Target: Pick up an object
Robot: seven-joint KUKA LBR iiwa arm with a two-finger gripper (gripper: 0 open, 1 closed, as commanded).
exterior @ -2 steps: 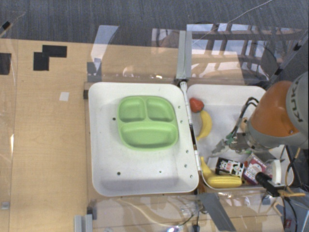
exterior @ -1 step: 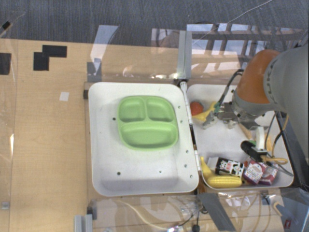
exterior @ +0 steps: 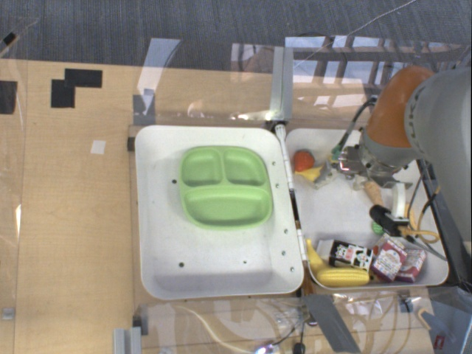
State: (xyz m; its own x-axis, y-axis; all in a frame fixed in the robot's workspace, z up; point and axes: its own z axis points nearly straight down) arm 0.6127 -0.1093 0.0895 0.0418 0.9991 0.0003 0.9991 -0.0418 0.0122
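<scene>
In the right bin (exterior: 413, 275), near its top left corner, the gripper (exterior: 333, 164) hangs low beside a red ball (exterior: 303, 159) and a small yellow piece (exterior: 313, 174), with the grey arm (exterior: 435, 116) and its orange band (exterior: 394, 109) looming over the bin's upper right. Whether the jaws are wide or narrow I cannot tell, since the wrist hides them from above, and nothing shows as held. The ball and the yellow piece look like the nearest candidates, just beside the gripper's tip and close to the divider (exterior: 291, 198) between the bins. Along the bottom edge lie a banana (exterior: 339, 275), a black box (exterior: 351, 254) and some red packets (exterior: 398, 260), crowded together and touching. The left bin (exterior: 158, 257) holds a green tray (exterior: 225, 186). The main risk is the ball rolling off when a finger nudges it, as round things do, or being pushed against the bin wall instead of caught. The yellow piece lies so near the ball that a closing grasp may pinch both or neither. A descent this close to the wall could also land a finger on the rim or divider.
</scene>
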